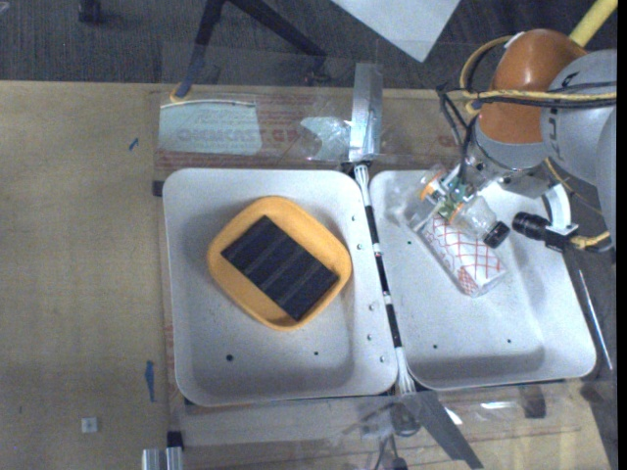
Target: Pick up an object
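A yellow rounded-square object (279, 260) with a dark ribbed panel on top lies in the middle of the left bin (191, 351). In the right bin (509, 346) a white packet with a red lattice print (468, 255) lies at a slant in the far half. My gripper (448, 197) hangs over the far left part of the right bin, right at the upper end of the packet. Something clear and shiny (480, 218) sits just beside it. The orange band (524, 76) of the arm shows above.
A black cylindrical part with cables (534, 226) juts out on the arm's right side over the right bin. A metal bracket (366, 116) stands behind the bins' shared edge. Flat plastic bags (211, 127) lie on the bench behind the left bin.
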`<state>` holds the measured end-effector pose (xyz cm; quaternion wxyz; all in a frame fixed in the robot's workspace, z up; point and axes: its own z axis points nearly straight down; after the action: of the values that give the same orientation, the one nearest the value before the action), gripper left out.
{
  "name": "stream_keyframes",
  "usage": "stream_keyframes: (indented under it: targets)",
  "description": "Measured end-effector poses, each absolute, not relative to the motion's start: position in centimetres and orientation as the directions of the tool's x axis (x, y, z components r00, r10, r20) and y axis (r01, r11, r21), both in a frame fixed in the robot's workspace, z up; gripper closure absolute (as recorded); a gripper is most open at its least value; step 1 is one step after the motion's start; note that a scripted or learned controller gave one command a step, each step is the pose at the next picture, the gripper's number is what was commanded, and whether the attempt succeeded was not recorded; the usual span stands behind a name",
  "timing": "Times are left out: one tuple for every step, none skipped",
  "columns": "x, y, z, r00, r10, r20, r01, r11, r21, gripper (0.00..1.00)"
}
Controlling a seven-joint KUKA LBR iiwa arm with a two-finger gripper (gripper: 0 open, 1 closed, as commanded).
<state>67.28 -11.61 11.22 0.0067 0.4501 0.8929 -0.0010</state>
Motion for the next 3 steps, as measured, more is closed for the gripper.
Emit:
stream_keyframes:
  targets:
    - [67.26, -11.58, 11.23, -0.604, 0.797, -0.014, 0.797, 0.604, 0.002, 0.0]
    - [66.79, -11.57, 11.21, -0.612, 0.79, -0.023, 0.79, 0.613, 0.011, 0.0]
    - [66.98, -12.31, 11.26, -0.743, 0.669, -0.02, 0.669, 0.743, -0.006, 0.0]
